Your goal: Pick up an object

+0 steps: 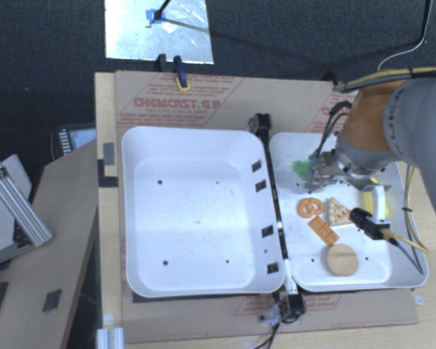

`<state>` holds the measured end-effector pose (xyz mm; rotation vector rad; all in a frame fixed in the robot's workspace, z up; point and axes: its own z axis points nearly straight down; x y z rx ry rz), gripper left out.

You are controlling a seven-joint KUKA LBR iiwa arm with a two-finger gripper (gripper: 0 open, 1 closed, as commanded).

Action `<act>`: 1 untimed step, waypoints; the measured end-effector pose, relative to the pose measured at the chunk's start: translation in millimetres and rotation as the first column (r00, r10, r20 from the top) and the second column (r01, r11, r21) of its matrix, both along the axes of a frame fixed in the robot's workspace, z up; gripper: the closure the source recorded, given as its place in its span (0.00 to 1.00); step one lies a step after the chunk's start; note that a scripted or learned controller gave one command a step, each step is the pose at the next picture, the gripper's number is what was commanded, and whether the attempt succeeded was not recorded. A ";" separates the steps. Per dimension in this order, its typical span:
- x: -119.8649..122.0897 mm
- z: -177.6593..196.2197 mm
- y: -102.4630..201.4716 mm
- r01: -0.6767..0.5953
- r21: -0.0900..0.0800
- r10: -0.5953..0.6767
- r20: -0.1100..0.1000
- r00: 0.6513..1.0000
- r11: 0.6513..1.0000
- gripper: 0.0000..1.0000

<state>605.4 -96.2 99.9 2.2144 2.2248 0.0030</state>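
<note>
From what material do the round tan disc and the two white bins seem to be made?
The round tan disc looks like wood or cork: pale brown, matte, with no shine, though the view cannot settle which. The left bin and the right bin look like thin moulded plastic: smooth white, rounded corners, soft glossy highlights along the walls.

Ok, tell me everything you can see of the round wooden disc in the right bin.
The wooden disc is a flat, pale tan round that looks like plain wood. It lies flat near the front of the right bin, just below the orange rectangular piece and close to it; contact is unclear. The end effector is well away, farther back.
</note>
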 end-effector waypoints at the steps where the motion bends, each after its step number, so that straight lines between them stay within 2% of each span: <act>1: 11.4 138.8 68.4 -0.006 0.003 0.006 0.014 1.000 1.000 1.00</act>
